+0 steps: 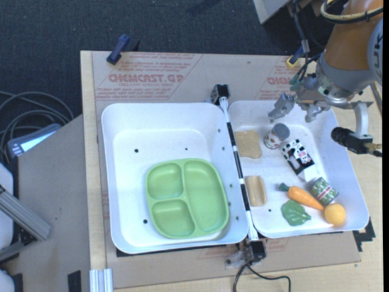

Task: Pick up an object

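The gripper (298,107) hangs over the far part of the right bin (358,190), near its far edge. Its two grey fingers (281,107) stand apart, in a wide opening, and nothing is seen between them. The arm (349,47) comes in from the right side above the bin's far right corner.

Several objects lie in the right bin. A small cup (276,135) with a grey top lies just below the gripper, a little toward the middle of the bin. Beside it, toward the right edge, lies a black and white toy cow (298,156). A flat tan slice of bread (248,143) lies against the left edge of this bin, and a second tan piece (256,190) lies nearer, also along the left edge. At the near right corner are an orange carrot (304,197), a green leaf (295,213), a small can (323,190) with a green label and a yellow lemon (335,214), all close together.

In the left bin (121,163) a green divided plate (186,198) with three compartments lies toward the near right corner.
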